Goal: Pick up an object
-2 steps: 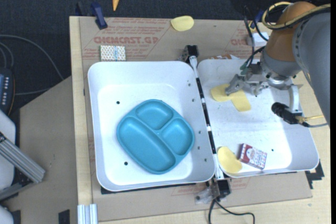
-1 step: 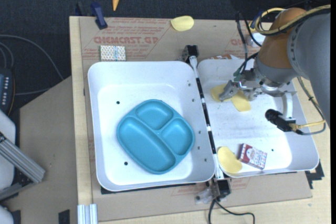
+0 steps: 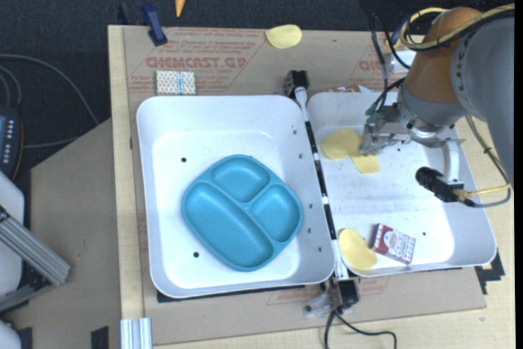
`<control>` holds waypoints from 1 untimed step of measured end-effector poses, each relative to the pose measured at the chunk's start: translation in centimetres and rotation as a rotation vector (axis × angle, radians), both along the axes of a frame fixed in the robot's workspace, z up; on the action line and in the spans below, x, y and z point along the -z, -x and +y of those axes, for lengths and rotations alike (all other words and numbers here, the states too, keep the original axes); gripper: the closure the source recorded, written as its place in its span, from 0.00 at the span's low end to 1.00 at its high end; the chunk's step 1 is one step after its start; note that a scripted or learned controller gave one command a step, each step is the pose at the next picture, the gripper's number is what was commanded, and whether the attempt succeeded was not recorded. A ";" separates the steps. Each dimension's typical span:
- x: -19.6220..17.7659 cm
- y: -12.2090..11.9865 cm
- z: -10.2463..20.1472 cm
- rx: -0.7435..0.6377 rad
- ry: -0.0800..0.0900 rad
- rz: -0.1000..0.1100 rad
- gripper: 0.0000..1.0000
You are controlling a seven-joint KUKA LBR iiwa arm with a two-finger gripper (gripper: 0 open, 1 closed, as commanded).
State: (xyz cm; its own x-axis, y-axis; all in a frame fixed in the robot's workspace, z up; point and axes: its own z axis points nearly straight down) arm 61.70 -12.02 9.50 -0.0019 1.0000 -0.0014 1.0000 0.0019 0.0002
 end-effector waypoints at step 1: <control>0.0 0.0 0.0 0.000 0.000 0.000 0.00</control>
